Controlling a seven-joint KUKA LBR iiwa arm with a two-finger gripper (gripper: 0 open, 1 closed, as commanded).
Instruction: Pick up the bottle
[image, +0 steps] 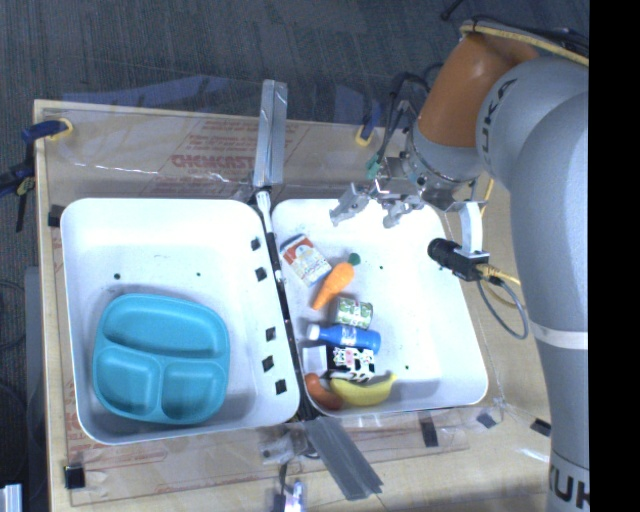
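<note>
The gripper (377, 206) hung with its two fingers spread apart and nothing between them, over the upper edge of the right bin (440, 330) near the frame's upper middle. The bottle (343, 337), white with a blue cap end, lay on its side lower in that bin, well apart from the fingers and crowded between a small can (354, 313) above and a black-and-white carton (352, 361) with a banana (362, 391) below. That packing likely left little room for a clean descent. A blue tray (160, 357) sat in the left bin (100, 240)
</note>
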